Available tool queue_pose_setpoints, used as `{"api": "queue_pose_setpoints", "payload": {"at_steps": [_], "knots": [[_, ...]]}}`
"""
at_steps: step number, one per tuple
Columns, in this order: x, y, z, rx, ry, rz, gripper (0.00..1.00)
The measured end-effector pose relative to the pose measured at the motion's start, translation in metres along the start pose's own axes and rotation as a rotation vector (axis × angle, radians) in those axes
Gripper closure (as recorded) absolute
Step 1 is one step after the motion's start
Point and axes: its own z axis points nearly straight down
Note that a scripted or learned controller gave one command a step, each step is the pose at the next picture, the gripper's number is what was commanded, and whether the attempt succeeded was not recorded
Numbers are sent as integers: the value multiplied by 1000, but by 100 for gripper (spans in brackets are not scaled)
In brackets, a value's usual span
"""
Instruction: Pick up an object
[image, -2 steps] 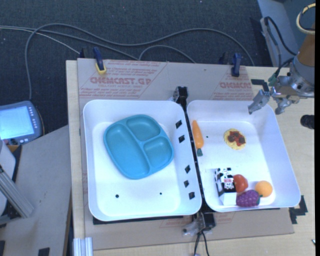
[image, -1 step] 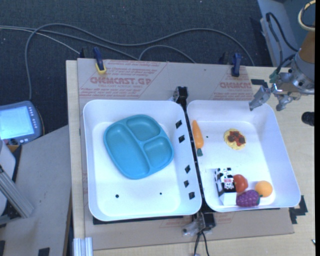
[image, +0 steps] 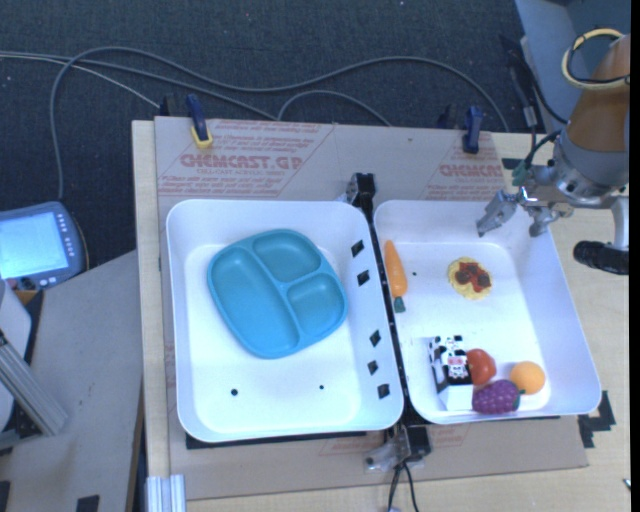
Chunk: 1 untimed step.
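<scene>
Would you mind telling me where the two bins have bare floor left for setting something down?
Left bin: the strip below the blue divided plate. Right bin: between the pizza toy and the near corner, crowded by toy cow, tomato, grapes, orange.

The grey arm (image: 590, 90) enters at the upper right of the frame, its orange band above the wrist. Below it the claw (image: 516, 215) hangs with both fingers spread apart, gripping nothing.
</scene>
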Motion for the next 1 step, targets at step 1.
{"api": "queue_pose_setpoints", "payload": {"at_steps": [1], "knots": [[6,1,61,1,0,-1,0]]}}
